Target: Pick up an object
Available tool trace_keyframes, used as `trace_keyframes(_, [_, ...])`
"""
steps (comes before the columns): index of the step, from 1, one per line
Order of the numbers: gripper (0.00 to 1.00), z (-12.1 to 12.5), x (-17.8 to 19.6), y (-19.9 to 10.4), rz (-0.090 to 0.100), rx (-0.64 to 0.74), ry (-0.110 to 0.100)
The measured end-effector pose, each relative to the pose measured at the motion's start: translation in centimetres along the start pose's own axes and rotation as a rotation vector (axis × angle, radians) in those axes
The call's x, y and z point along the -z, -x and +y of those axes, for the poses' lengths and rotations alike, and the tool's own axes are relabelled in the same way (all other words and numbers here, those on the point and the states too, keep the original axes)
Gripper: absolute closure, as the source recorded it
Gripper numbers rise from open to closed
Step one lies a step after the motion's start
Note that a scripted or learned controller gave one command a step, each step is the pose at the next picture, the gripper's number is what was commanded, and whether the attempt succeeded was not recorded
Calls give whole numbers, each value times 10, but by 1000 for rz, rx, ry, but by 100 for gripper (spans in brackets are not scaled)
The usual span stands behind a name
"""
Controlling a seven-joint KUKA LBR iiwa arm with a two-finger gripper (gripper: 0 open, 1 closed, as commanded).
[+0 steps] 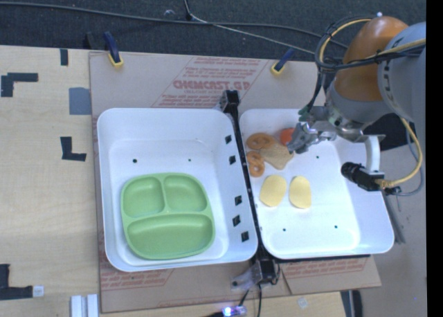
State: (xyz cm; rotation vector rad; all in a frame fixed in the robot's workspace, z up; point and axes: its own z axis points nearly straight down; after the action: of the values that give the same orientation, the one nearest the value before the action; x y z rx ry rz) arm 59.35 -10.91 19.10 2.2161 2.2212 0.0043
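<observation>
Tan bread-like piece [278, 157] flat in right bin [360, 232], among orange slices [259, 141].

You see two bins [173, 118] of smooth, glossy white plastic resting on a matt brown cardboard sheet [201, 80] with red print. In the left bin lies a green divided plate [166, 215] of smooth, softly shiny plastic.

A pale green plate [167, 215] lies in a white bin [111, 136]. Two yellow slices [273, 190] and orange rings [259, 141] lie in the other white bin [360, 229].
</observation>
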Motion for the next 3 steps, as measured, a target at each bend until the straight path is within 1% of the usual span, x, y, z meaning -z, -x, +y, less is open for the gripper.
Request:
trace_keyframes(1, [100,1,39,0,0,-1,-1])
trace_keyframes(2, [100,-14,29,-47,1,2,-7])
trace_keyframes(3, [100,-24,23,-108,2,5,-8])
